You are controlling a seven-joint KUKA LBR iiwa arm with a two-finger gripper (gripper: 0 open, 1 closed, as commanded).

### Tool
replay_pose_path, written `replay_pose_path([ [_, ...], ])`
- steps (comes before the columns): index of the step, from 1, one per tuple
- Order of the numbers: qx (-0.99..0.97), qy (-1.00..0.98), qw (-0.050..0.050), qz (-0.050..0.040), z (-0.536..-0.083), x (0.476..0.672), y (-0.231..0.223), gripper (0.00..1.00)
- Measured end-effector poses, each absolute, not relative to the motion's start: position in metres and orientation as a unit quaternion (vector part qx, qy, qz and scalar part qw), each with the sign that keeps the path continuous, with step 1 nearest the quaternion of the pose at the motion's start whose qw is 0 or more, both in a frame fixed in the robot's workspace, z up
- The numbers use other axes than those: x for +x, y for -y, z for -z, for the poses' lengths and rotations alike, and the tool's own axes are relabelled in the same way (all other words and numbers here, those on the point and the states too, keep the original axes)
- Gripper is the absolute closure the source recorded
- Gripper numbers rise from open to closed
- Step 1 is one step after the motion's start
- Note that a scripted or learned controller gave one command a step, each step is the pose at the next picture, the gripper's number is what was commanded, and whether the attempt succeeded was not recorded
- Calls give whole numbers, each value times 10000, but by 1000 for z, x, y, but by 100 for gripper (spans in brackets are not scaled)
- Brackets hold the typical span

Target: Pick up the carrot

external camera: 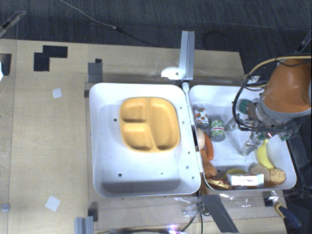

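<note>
Two shallow white bins are seen side by side on the counter. In the left bin, a yellow divided tray is set slightly toward 12 o'clock of centre. The carrot is found in the right bin, laid along the bin's 9 o'clock wall and pointing roughly from 12 to 6 o'clock. At 12 o'clock of the carrot, two small cans are placed close together. Toward 6 o'clock, a cluster of food items is gathered along the near wall, among them a white box and a round cracker-like piece. A banana is seen at 3 o'clock of the carrot, well apart from it. The arm, with its orange band, is reached in at 3 o'clock, and the gripper is hung just beside the banana's upper end. What appears to be metal fingers is blurred; whether they are spread or pressed together cannot be told. Nothing is seen between them.
</note>
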State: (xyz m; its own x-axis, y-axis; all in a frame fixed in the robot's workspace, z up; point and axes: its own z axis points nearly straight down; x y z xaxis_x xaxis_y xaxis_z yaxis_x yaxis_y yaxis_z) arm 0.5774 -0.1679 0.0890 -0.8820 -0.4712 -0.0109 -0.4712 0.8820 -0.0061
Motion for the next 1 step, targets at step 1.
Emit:
replay_pose_path([
  [1,-1604,-9870,49,10,-124,542,164,0],
])
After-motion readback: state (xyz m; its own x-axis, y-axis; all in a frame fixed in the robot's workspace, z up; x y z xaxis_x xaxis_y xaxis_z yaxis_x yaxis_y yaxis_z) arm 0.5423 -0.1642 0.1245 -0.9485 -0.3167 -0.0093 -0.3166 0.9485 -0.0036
